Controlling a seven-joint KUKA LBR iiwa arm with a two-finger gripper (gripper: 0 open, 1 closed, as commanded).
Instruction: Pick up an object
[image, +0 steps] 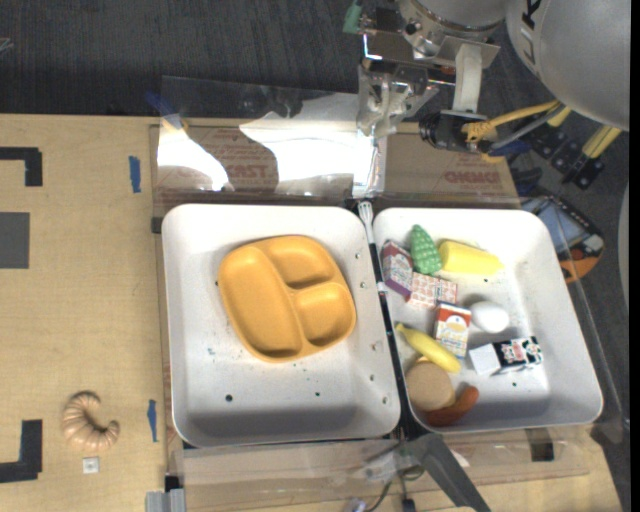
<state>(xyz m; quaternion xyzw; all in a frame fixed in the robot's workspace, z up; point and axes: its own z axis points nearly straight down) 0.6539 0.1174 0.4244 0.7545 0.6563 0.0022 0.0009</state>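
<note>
My gripper (383, 108) hangs high at the back of the bench, above the far edge where the two bins meet, with nothing seen under it. The right bin (560, 300) holds several small objects: a green knobbly piece (425, 248), a yellow corn-like piece (468, 259), a banana (430, 347), a white egg (490, 318), a red-and-white carton (452, 328), a black-and-white carton (512, 354), a brown round piece (429, 386) and a red sausage (464, 400). The left bin (190, 330) holds an orange divided plate (288, 296).
A croissant toy (90, 421) lies on the cardboard bench at the lower left, outside the bins. Crumpled clear plastic (280, 150) sits behind the left bin. Cables and arm parts (520, 125) crowd the upper right.
</note>
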